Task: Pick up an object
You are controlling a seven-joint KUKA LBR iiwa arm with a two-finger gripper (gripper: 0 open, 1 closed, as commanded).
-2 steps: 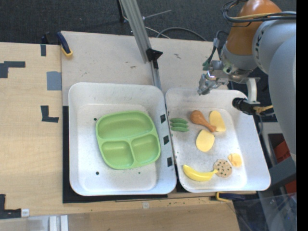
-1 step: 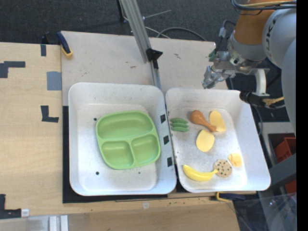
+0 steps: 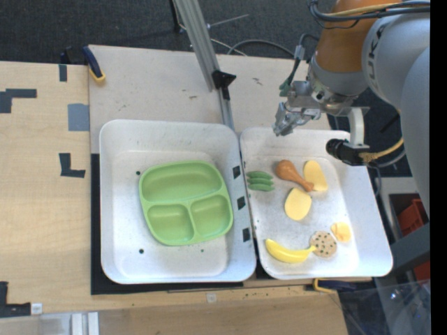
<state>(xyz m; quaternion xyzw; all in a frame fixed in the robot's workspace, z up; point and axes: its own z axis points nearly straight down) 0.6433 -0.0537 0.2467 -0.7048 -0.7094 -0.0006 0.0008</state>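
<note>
Target candidates: I saw all the toy food lying in the right white shallow bin [image 3: 363, 187], none of it lifted.
Drumstick: the brown plastic chicken drumstick [image 3: 292, 174] lay near the middle of that bin, its long axis on a diagonal, fat end toward the far left corner, thin end pointing at the near right corner and touching a yellow oval slice [image 3: 315, 175].
Banana: the yellow plastic banana [image 3: 287, 251] lay along the near edge, long axis roughly parallel to that edge, tips curling up toward the far side.
Bean pods: the green plastic pea pods [image 3: 260, 181] sat against the left wall, long axis running left to right.
Other pieces: a second yellow oval slice [image 3: 297, 204] rested mid-bin; a speckled tan round cookie [image 3: 323, 243] touched the banana's right tip; a small yellow chunk [image 3: 341, 232] sat just beside the cookie.
Open room: I found bare floor along the far edge and the far right corner of the right bin.
Left bin: the left white shallow bin [image 3: 112, 187] carried a green three-compartment plastic tray [image 3: 186, 202] near its centre.
Arm pose: the grey arm [image 3: 391, 40] reached in from the right, wrist bent downward.
Gripper: the gripper [image 3: 286, 125] hovered over the far left corner of the right bin, nothing between its fingers; I could not tell whether they were spread or pressed together.
</note>
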